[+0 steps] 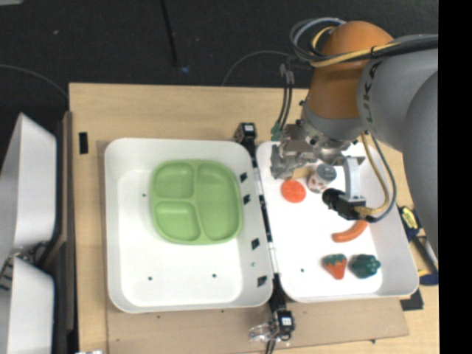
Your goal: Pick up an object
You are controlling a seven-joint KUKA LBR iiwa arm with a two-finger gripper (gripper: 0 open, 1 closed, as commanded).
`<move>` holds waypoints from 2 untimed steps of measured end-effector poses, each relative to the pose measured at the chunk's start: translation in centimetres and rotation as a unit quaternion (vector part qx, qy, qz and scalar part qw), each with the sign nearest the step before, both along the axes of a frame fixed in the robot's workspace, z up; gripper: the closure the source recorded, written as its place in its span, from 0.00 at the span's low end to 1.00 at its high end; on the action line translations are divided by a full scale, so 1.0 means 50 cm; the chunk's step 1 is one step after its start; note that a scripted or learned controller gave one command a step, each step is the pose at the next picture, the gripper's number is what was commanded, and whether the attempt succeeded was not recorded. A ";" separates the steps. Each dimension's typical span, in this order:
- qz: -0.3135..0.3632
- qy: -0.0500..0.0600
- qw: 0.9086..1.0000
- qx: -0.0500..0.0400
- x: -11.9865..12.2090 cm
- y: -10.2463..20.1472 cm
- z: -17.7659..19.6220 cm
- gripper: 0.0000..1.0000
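My gripper (pixel 289 167) hangs over the far left part of the right bin (pixel 310 271), just above an orange round thing (pixel 294 191). A small pale red-and-white thing (pixel 317 183) lies right of it, partly under the wrist. An orange carrot-like piece (pixel 349 231) lies in the middle right. A red strawberry (pixel 335 265) and a dark green lump (pixel 365 266) sit near the front. Nothing shows between the fingers.
The left bin (pixel 125 271) holds a light green divided plate (pixel 196 200). The divider between the bins runs just left of my gripper. Wooden bench around both bins.
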State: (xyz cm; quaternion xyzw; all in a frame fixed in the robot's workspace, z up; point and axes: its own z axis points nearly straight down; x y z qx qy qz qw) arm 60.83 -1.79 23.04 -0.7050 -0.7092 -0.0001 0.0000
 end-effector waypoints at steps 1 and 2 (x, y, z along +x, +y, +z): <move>0.000 0.000 1.000 0.001 -0.024 0.098 0.028 1.00; 0.000 0.000 1.000 0.000 -0.070 0.194 0.021 1.00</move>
